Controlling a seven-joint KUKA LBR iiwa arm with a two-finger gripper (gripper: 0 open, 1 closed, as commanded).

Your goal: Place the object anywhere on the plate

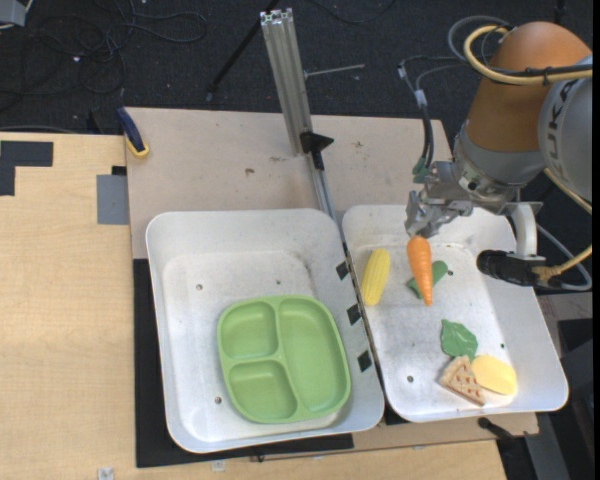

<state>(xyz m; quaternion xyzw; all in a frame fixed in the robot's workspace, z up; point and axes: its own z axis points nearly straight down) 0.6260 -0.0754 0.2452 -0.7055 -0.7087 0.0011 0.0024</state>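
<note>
Over the right bin (540, 393), near its far edge, my tool (427, 220) hangs at the end of my grey arm with its orange band. Its tips point down at the top of the toy carrot (420, 265), and they appear to be touching or pinching that upper end, though I cannot tell whether they are apart or together, nor whether the carrot is truly between them. The carrot stands nearly upright below my tool, thick end up, its point down toward the bin floor, with a bit of green leaf (432, 273) showing beside it.

Just to the left of the carrot, in the same bin, lies a yellow corn cob (375, 275), close to the wall shared with the other bin. Nearer the front of the right bin sit a green leafy piece (458, 339), a yellow lemon-like piece (494, 374) and a pizza slice (462, 381), the last two touching.

The left bin (180, 268) holds the green plate (281, 359), a tray with three compartments, lying flat toward the bin's front right corner. The carrot is well apart from it, across the divide between the bins.

Both bins rest on the pale wooden surface (50, 298). A metal post (291, 83) rises behind them.
</note>
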